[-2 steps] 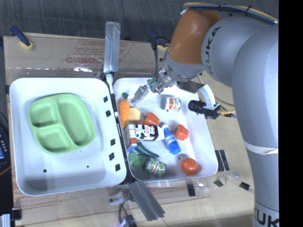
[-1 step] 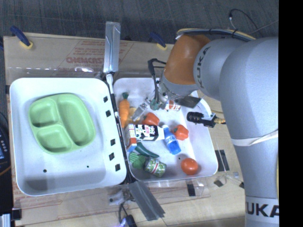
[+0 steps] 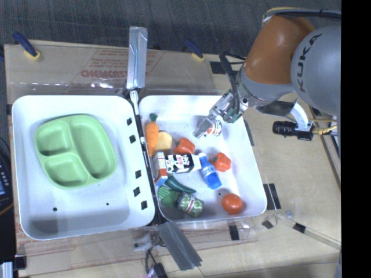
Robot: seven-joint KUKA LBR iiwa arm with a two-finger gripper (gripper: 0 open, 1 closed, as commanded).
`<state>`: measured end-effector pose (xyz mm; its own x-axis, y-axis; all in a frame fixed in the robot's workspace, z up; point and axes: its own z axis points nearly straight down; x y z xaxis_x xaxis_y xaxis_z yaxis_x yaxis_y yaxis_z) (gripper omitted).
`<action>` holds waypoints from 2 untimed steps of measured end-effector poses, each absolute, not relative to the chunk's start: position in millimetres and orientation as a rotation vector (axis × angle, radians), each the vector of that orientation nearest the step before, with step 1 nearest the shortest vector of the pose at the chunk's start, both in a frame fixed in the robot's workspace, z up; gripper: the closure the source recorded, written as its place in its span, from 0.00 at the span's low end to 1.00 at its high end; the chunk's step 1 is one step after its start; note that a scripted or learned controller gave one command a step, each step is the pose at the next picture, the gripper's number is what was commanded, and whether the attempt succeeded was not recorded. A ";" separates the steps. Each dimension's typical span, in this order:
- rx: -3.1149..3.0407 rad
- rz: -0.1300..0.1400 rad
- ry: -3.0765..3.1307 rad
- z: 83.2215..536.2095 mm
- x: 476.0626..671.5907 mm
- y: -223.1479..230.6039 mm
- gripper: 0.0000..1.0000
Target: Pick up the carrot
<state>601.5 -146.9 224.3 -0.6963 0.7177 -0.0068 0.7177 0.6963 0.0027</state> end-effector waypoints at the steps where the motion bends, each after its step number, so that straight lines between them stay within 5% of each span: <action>1: 0.832 -0.001 3.032 158.7 618.7 -97.2 0.00; 2: 0.853 0.005 3.002 119.4 601.3 -101.4 0.00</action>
